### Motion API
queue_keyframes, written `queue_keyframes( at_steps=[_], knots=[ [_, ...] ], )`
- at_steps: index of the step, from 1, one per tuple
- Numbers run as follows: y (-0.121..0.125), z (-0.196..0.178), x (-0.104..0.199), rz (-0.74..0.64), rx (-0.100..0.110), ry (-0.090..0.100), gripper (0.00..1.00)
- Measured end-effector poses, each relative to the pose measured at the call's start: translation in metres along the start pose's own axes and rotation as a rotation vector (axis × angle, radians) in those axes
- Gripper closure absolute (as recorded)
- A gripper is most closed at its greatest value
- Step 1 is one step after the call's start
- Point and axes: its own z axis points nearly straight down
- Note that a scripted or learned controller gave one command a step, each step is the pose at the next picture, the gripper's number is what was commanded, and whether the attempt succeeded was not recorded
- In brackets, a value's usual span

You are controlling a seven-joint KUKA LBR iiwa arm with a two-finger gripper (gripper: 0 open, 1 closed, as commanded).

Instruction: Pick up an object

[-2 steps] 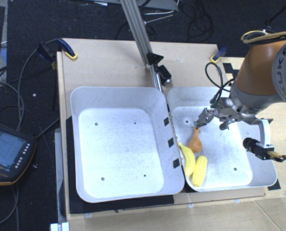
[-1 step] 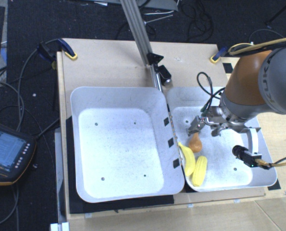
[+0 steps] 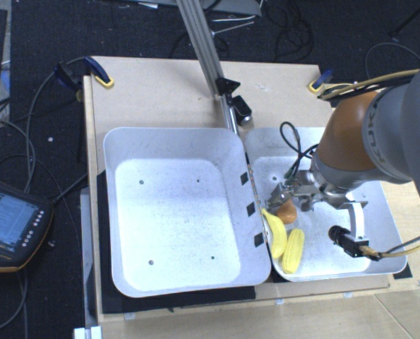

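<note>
Down in the right-hand shallow white bin (image 3: 379, 260) we see the two-finger claw (image 3: 289, 198) at the end of the grey arm with its orange band (image 3: 351, 129), set low near the bin's left wall and roughly midway along it. We cannot tell whether the claw is apart or together — its tips are lost among metal parts and cable, and we see nothing clearly held. Just below the claw, touching or nearly touching it, sits a small round orange-brown object (image 3: 287, 214). Two yellow items lie toward the bin's near-left corner: a curved yellow banana-shaped piece (image 3: 274, 233) lying against the left wall, and a shorter yellow corn-like piece (image 3: 293, 251) just beside it on its right, the two touching along their length. A small black part on a white bracket (image 3: 347, 240) hangs off the arm over the near-right part of the same bin. The left-hand shallow white bin (image 3: 174, 210) sits alongside, its right rim overlapping the other's left rim. Both bins rest on a pale wooden bench (image 3: 160, 94) with yellow-tipped clamps (image 3: 100, 76) at its far corners — and a slanted aluminium rail (image 3: 202, 41) crosses its far edge. A handheld control pendant with a screen (image 3: 8, 224) lies on the dark floor, left of the bench.
</note>
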Motion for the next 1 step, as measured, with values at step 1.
queue_keyframes(
  at_steps=[1],
  knots=[
    [0.0013,-0.0126,-0.0002,0.000,-0.005,0.000,1.00]
  ],
)
